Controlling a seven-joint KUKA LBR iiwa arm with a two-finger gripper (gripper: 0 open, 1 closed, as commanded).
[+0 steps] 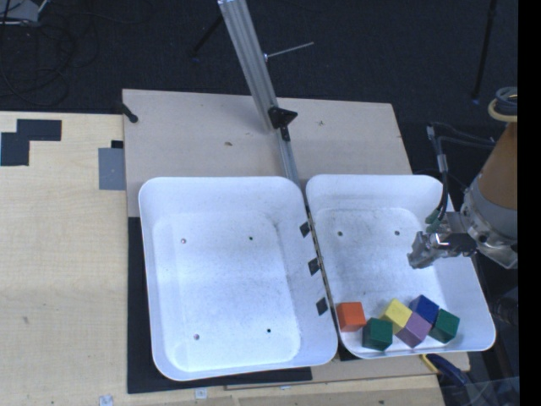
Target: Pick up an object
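Several small blocks lie clustered at the near edge of the right bin [372,201]: an orange block [352,315], a dark green block [378,334], a yellow block [398,313], a purple block [413,329], a blue block [426,308] and another green block [445,325]. My gripper [425,252] hangs over the right side of that bin, above and behind the blocks, with nothing seen between its fingers. The arm comes in from the right edge.
The left bin [169,201] sits beside the right one, joined by black clips along the shared rim. A slanted aluminium post [254,66] rises behind the bins. Wooden bench surface lies to the left.
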